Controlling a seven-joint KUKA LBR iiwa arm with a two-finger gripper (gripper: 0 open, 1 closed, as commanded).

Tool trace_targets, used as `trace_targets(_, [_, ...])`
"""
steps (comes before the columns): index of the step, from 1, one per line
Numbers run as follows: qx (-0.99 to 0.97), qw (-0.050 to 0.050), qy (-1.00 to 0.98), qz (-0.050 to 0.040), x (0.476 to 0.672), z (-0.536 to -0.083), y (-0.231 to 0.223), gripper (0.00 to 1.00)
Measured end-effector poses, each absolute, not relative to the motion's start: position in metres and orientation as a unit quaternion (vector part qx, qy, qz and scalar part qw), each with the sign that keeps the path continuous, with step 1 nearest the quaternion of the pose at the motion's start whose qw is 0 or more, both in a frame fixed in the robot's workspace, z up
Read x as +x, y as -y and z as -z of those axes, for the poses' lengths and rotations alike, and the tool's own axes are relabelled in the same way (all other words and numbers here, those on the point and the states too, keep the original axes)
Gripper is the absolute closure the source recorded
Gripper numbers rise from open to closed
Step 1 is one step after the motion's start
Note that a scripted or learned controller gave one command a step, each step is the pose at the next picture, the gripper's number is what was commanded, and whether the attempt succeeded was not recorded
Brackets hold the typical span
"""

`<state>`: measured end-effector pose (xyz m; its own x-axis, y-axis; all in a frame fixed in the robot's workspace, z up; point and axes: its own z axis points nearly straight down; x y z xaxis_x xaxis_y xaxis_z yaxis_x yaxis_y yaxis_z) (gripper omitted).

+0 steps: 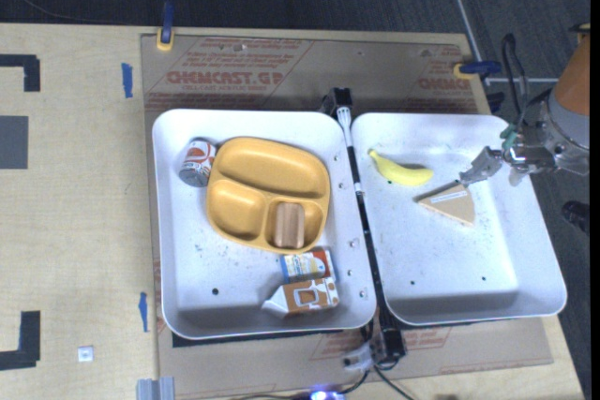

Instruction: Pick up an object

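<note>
We see the light wooden bench (75,229), and on it a brown board (309,70) reaching toward the bench's far edge, held at its far corners by a yellow clamp (166,35) and a blue clamp (478,67). On the board sit the left white bin (173,295) and right white bin (534,290), touching.

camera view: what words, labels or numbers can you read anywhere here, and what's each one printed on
"CHEMCAST GP": red print on the brown paper-faced sheet under the two white bins, readable though faint.
Smaller red lines above and below it, and the red print near the sheet's right corner: too blurred to read.
Orange and white carton in the left bin: printing too small to read.
Crushed red and silver can beside the yellow divided plastic tray: label unreadable.
</note>
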<state>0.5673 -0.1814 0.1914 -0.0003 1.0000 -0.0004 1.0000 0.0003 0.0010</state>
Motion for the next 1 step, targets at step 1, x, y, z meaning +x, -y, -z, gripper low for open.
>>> trace_targets(1, [0.707,0.000,-0.707,-0.0002,0.6135,-0.0935,0.1267,0.00])
